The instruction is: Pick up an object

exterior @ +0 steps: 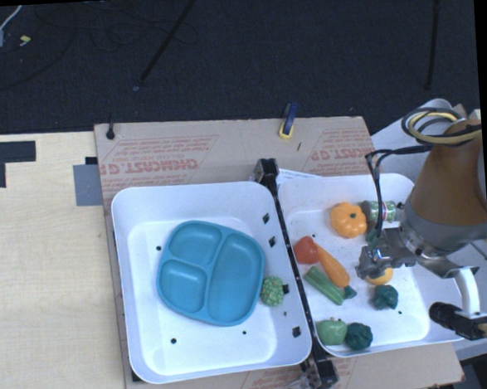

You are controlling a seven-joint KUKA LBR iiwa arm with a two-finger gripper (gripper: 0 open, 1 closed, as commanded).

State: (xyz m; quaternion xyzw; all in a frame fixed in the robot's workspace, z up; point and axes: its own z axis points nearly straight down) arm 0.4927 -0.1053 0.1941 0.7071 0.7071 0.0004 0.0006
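The grey arm with its orange band reaches in from the right and sets its jaws (pixel 376 263) low in the right-hand shallow white bin (pixel 410 323), directly over a small yellow plastic piece (pixel 381 276) that peeks out beneath the metal tip; whether the jaws are spread or pressed together I cannot tell, as the wrist hides them from above. That yellow piece looks like the likely target, since the tool stands right on it while the other toys lie apart. An orange plastic pumpkin (pixel 348 219) sits near the bin's upper middle, and a red pepper toy (pixel 305 248), an orange carrot (pixel 333 268) and a long green vegetable (pixel 324 285) lie bunched along the divider, probably slid there against the wall. A dark green broccoli toy (pixel 385 298) rests just below the tool, with a light green lump (pixel 332 331) and another dark green floret (pixel 358 336) in the bottom corner. The left-hand white bin (pixel 145 338) holds a blue sectioned plastic tray (pixel 210 271) lying flat, with a small green sprout toy (pixel 272 291) touching its right edge.
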